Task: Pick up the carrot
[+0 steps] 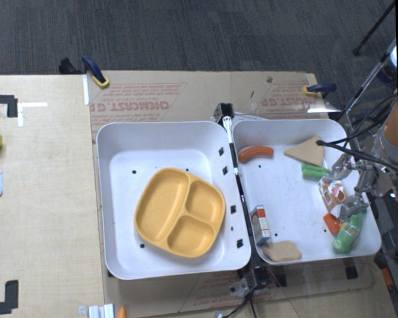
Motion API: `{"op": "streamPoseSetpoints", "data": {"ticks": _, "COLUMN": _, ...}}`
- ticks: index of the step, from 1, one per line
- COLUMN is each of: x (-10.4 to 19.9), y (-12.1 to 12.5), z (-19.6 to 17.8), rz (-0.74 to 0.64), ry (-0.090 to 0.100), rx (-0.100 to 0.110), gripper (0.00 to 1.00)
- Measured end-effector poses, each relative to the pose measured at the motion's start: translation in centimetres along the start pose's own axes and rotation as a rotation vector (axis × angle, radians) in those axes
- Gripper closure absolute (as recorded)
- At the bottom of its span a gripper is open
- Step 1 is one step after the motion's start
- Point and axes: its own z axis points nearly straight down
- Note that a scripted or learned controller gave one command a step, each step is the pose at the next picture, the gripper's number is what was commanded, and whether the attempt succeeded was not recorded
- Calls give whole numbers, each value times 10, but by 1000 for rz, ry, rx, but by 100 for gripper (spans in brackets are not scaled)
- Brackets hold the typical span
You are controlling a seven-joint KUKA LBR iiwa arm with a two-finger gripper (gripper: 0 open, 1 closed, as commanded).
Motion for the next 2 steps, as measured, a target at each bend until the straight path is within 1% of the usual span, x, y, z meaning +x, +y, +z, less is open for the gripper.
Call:
{"op": "streamPoseSetpoints", "data": {"ticks": 1, "x": 30, "y": 78, "z": 54, "rz": 15, "ry": 0, "rx": -1, "gripper": 0}}
{"op": "streamPoseSetpoints", "data": {"ticks": 2, "x": 12, "y": -29, "z": -20, "rz": -78, "ry": -5, "rx": 2, "gripper": 0}}
